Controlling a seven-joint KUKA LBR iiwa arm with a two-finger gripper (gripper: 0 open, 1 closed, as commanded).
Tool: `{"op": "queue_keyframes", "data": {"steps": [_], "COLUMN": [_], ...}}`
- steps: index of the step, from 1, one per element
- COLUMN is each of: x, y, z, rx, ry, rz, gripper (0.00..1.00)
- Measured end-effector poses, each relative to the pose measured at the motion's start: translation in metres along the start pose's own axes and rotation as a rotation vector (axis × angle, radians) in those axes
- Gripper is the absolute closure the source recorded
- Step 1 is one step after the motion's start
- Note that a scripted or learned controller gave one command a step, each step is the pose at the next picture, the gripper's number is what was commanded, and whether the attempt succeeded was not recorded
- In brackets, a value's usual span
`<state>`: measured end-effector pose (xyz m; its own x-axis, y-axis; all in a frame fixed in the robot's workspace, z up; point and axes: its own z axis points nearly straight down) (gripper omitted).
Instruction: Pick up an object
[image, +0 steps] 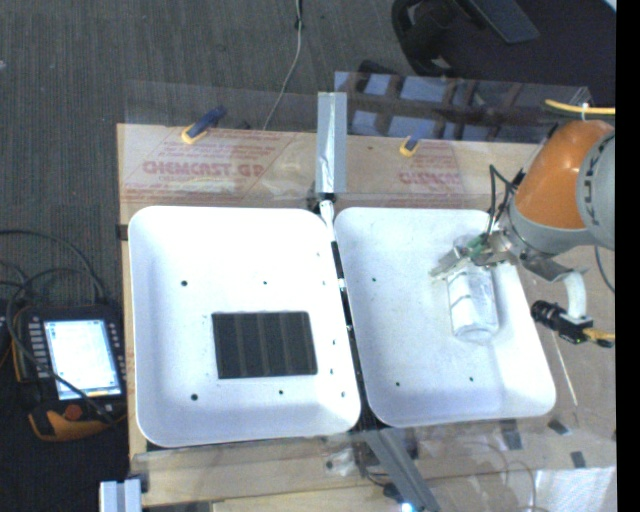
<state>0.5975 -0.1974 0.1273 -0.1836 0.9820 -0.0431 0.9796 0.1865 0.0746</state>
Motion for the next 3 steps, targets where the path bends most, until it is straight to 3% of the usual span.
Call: {"op": "queue_keyframes", "data": {"steps": [1,2,3], "x": [-0.012,-0.014,-0.007], "y": [-0.006,0.003,0.011], "z": [-0.010,-0.005,0.026], "rx": [0.043,0.029,0.070], "ry": [0.031,0.019,0.048], "rz": [-0.180,-0.208,-0.212], "gripper": [0.00,0.00,0.00]}}
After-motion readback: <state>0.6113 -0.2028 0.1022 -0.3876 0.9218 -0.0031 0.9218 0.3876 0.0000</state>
